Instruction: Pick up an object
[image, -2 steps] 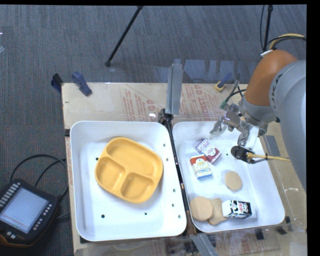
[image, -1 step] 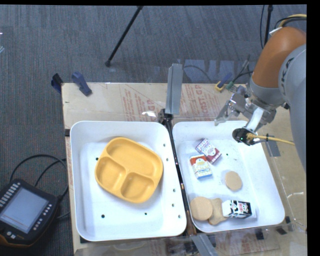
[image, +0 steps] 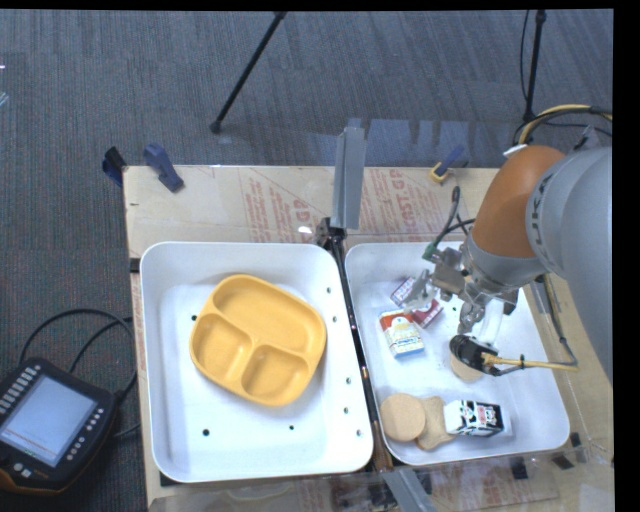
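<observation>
The right bin (image: 545, 400) holds several small things. A red and white packet (image: 406, 292) lies at its upper left, and a small red, white and blue carton (image: 402, 334) sits just below it. Two tan round biscuits (image: 406, 417) lie at the front, with a black and white carton (image: 473, 418) on its side to their right. My gripper (image: 426, 288) hangs low over the red and white packet, reaching in from the right under the orange-banded wrist. Its fingertips are hard to make out against the packet.
The left bin (image: 165, 400) holds a yellow divided plate (image: 258, 338). A grey post (image: 349, 180) stands behind the gap between the bins. A tan piece (image: 461, 369) lies mid-right in the right bin.
</observation>
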